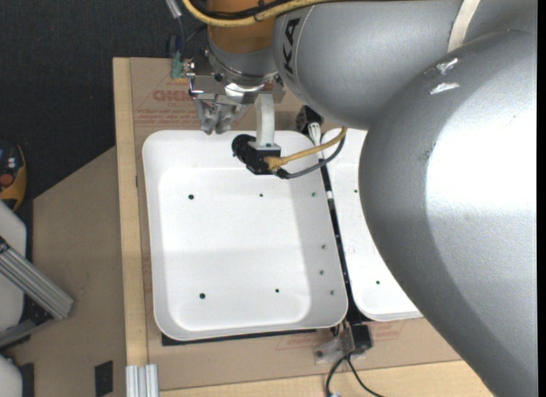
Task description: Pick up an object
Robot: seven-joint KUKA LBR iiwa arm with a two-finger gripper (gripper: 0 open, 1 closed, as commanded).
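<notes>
My gripper [217, 119] hangs under the orange wrist band at the far edge of the left white bin [162, 216], just over its back rim. A black cable mount [250, 153] and a yellow-sheathed cable sit right beside it, over the bin's back part. The left bin's floor shows plain white with a few small dark dots. The big grey arm covers most of the right bin [375, 293].
The arm's grey body fills the upper right and right side of the view. The bins rest on a brown board [128, 173]. A cable connector [354, 340] lies at the front between the bins. A metal rail [34, 280] stands at the left.
</notes>
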